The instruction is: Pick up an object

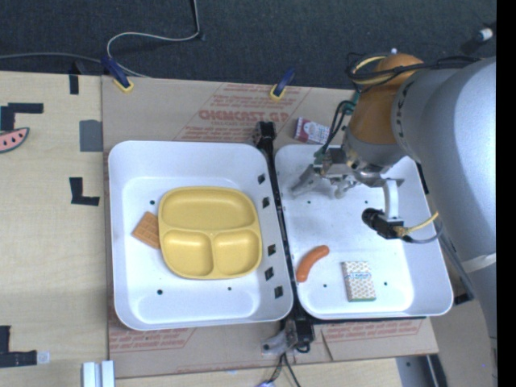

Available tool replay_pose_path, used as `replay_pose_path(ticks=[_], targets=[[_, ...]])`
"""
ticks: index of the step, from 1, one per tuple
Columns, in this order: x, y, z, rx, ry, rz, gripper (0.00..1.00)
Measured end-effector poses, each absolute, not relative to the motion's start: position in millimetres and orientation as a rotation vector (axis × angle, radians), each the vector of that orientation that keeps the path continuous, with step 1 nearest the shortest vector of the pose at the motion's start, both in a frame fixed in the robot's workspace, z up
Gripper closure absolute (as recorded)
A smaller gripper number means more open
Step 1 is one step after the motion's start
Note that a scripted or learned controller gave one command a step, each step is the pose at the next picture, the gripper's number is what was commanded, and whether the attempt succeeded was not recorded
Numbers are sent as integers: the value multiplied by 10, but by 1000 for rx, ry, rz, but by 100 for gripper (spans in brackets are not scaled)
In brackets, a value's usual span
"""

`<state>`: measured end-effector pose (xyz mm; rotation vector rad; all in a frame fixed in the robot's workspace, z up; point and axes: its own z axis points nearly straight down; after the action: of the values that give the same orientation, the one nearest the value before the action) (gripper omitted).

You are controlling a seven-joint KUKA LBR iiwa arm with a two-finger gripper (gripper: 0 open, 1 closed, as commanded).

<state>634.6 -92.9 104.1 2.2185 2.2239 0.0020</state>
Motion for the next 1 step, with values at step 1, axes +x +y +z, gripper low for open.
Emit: replay_pose_path(ticks=[1], targets=[[6346,-921,1133,2219,2226,3,100]])
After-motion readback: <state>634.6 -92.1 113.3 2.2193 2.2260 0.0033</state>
